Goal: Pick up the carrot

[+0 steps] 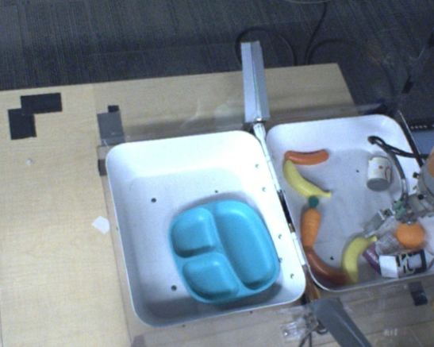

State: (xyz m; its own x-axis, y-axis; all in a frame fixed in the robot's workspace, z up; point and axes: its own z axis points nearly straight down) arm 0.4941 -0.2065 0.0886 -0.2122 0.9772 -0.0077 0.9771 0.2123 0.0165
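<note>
So my gripper (399, 214) is hanging low over the right bin (339, 129), near its right side, right next to a small orange thing (410, 234) and a black-and-white box (404, 264). Honestly I can't tell what state it's in, that corner's too cluttered. The carrot (311, 226) lies well apart from me, along the bin's left wall, green top pointing up, between a yellow banana (304, 180) above it and a dark red piece (325, 267) below. A second banana (355, 255) curves nearby. The left bin (135, 220) has a blue divided tray (224, 249).
</note>
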